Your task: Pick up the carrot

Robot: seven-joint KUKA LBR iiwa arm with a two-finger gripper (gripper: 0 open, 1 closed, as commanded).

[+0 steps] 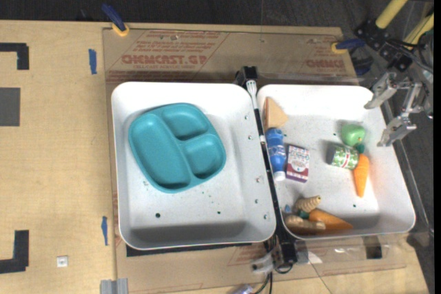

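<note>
The carrot [360,174] is a short orange cone in the right bin [396,217], near its right wall, tip pointing toward the front. A small green-labelled can [342,158] lies touching its upper left end. My gripper [386,113] hovers over the right bin's far right corner, up and to the right of the carrot and apart from it. Its two metal fingers [377,94] stand open with nothing between them.
A green round fruit [353,133] sits just behind the can. A blue bottle [276,148], small carton [298,163] and tan wedge [273,112] lie at the bin's left. A second orange cone-shaped piece [329,219] lies at the front. A teal divided plate [178,145] fills the left bin [138,217].
</note>
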